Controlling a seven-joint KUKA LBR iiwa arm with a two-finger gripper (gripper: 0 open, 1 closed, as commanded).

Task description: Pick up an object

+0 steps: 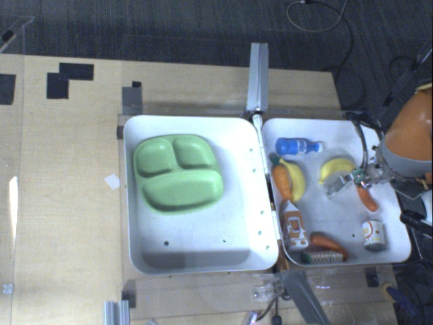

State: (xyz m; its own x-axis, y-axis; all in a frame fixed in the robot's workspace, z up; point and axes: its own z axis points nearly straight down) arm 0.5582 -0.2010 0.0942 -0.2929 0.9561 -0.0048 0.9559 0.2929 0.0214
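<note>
The pick is not yet looking done: nothing is showing lifted clear of the right bin [399, 249], and every object there is lying on the white floor. The gripper [348, 179] is sitting low inside that bin, at about three o'clock from the bin's middle, with its pale fingers [336, 185] pointing toward nine o'clock. Whether those fingers are apart or together is too blurred to tell, and nothing is plainly showing between them.

A yellow banana [336, 167] is lying just at twelve o'clock of the fingers, touching or nearly so, and looks like the likeliest target. A small carrot [367, 199] is lying just at five o'clock of the gripper. Farther off, a second banana [294, 179] and a larger carrot [281, 181] are resting side by side toward nine o'clock, a blue bottle [298, 145] is lying at eleven o'clock, and a small can [371, 233] is standing at five o'clock.

The left bin [203, 249] is carrying a green divided tray [178, 172], well apart from the arm.

The arm is reaching in from three o'clock, its orange band [414, 128] hanging over the bin's right rim, the wrist bending down and inward. Closing, gripping and lifting all appear to be remaining.
</note>
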